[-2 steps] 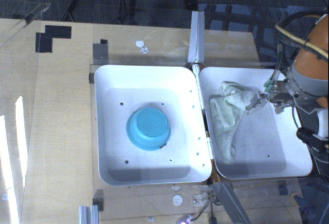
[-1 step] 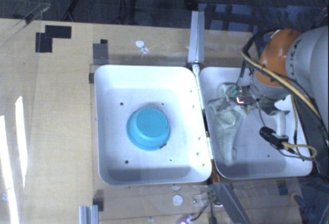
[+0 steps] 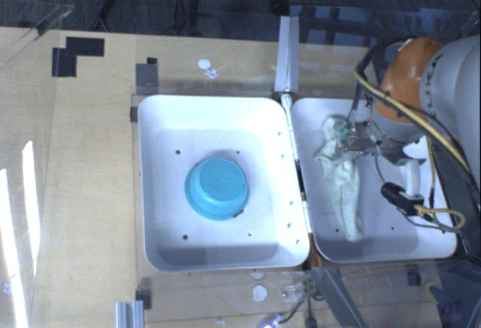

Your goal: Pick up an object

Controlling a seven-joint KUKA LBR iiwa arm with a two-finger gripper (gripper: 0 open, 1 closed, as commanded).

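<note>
Seen from above, a grey robot arm with an orange band reaches in from the right over the right bin of two shallow white bins set side by side on a pale wooden worktop. Its claw sits at the far end of a crumpled pale cloth, which lies lengthwise along the left half of that bin, running from far to near. The claw's tips meet the cloth's bunched far end, but whether they are spread or closed, or have any fabric pinched between them, cannot be told from this angle. In the left bin, a round blue bowl rests upside down near the middle. Black and yellow cables trail from the arm over the right bin's right side.
</note>
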